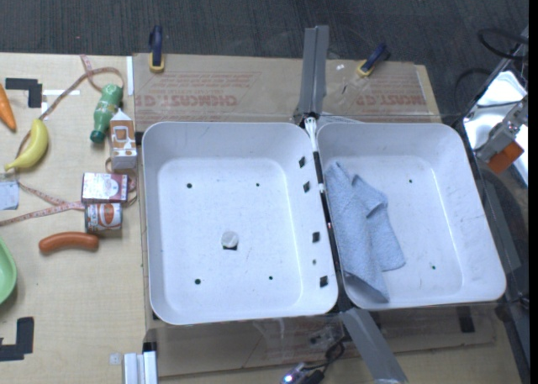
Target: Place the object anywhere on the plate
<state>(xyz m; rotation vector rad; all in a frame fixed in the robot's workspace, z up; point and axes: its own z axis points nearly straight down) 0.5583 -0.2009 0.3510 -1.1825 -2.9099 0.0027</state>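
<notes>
A small pale round object lies on the floor of the left bin, a little left of its middle. In the right bin a grey-blue cloth lies crumpled along the left side, reaching toward the front corner. Part of my arm, with its orange band, shows at the far right edge, outside the right bin and well away from both objects.
On the wooden bench left of the bins lie a banana, a carrot, a green bottle, small cartons and a can, a sausage and the rim of a green dish. Clamps hold the cardboard behind the bins.
</notes>
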